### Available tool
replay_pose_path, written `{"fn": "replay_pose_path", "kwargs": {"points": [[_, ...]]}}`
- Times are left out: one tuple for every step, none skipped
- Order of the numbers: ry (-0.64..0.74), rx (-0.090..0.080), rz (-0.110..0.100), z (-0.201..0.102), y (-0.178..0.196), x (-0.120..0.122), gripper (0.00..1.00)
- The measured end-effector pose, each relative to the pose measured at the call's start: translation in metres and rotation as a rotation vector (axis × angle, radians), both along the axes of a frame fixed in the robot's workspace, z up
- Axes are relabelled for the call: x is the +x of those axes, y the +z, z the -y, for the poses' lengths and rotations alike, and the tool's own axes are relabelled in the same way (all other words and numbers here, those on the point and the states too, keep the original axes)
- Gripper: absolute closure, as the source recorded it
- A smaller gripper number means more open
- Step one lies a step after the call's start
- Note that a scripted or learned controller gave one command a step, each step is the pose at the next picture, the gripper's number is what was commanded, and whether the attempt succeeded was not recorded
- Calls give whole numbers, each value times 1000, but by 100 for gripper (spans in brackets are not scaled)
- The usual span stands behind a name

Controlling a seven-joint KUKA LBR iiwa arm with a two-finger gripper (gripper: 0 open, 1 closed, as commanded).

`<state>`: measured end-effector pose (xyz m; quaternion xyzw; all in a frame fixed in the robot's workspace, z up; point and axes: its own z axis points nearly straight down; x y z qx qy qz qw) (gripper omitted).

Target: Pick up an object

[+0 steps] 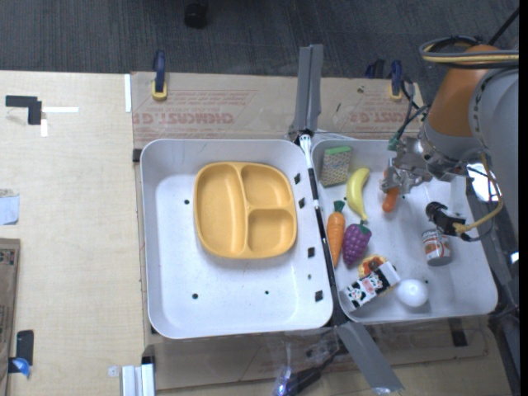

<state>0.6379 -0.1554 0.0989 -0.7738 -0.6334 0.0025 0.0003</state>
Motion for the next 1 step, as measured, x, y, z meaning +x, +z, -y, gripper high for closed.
{"fn": "replay_pose_path", "kwargs": {"points": [[-57,1,3,-36,118,-13,100]]}}
